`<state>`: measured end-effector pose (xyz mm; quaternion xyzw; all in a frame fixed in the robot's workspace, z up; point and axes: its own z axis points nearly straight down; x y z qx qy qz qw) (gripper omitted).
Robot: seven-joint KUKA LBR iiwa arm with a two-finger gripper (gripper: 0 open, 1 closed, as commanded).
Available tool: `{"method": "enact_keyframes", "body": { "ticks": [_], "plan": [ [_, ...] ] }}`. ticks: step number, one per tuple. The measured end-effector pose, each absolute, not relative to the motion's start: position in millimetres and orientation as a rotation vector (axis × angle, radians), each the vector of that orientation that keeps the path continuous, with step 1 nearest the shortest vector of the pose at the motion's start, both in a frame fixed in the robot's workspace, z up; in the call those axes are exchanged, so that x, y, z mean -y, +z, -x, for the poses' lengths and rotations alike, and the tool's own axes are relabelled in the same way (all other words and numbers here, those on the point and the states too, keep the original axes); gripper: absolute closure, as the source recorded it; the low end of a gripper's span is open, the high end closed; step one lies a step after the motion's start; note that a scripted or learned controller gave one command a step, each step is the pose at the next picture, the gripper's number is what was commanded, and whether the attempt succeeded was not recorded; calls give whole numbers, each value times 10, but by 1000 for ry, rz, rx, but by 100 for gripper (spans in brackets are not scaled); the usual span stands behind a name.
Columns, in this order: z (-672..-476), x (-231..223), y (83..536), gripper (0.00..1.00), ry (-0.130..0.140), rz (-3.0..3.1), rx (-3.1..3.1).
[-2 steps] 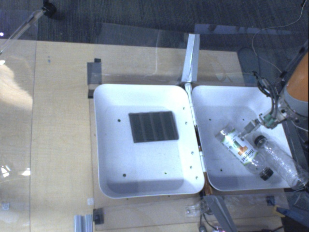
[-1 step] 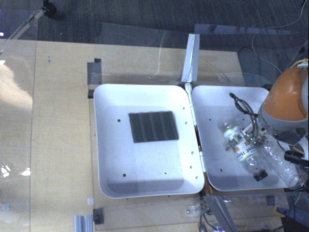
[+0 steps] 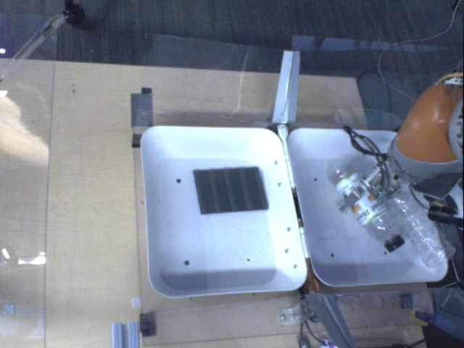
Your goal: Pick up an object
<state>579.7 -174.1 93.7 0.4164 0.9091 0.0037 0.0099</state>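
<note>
A dark grey ribbed rectangular pad [image 3: 230,190] lies flat in the middle of the left bin [image 3: 167,259]. In the right bin [image 3: 319,158] a clear plastic bottle with a white and green label [image 3: 360,196] lies on its side. A second clear bottle [image 3: 420,232] lies beside it toward the right wall. A small black piece [image 3: 394,243] rests between them near the front. My gripper [image 3: 380,178] hangs low over the labelled bottle's upper end, under the orange band [image 3: 431,129]; cables and the wrist hide how it meets the bottle.
A metal divider post [image 3: 287,85] rises at the back between the two bins. Black cables [image 3: 360,142] loop over the right bin's back edge. Clear panels stand on the wooden bench [image 3: 87,194] at the left.
</note>
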Motion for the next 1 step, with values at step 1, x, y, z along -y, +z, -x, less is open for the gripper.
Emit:
{"method": "enact_keyframes", "body": {
  "ticks": [1],
  "plan": [
    [-6142, 2016, 926, 0, 12, -1268, -2854]
  ]
}}
